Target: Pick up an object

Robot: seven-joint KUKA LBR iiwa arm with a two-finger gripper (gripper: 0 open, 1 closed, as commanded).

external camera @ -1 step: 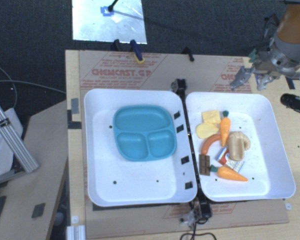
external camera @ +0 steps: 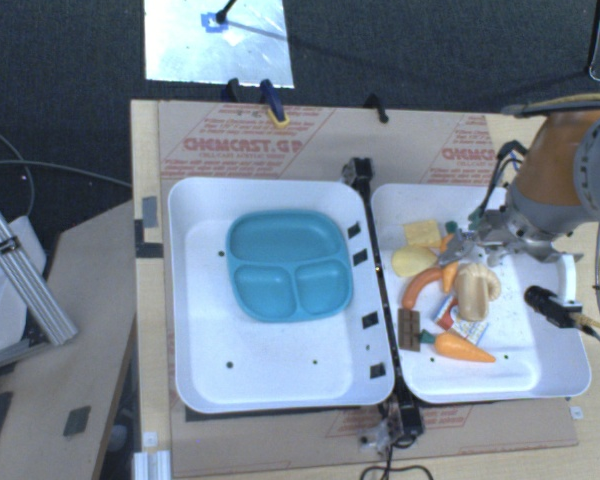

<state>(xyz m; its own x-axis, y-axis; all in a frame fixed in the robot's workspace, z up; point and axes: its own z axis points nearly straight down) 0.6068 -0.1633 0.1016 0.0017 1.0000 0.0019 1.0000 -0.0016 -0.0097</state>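
Toys [external camera: 450,303] crowded; bare floor [external camera: 535,353] beyond.

Light even and fairly bright over the bench; both white bins [external camera: 280,193] read near full white with little detail on their floors; the blue tray [external camera: 285,265] keeps its colour; soft, short shadows along the bin walls and under the toys; strong glare on the shiny sheet [external camera: 218,28] at the top, washed pale; dark carpet around stays dim; focus moderate throughout, edges slightly soft; the arm [external camera: 570,173] at right looks a little blurred; grain mild.
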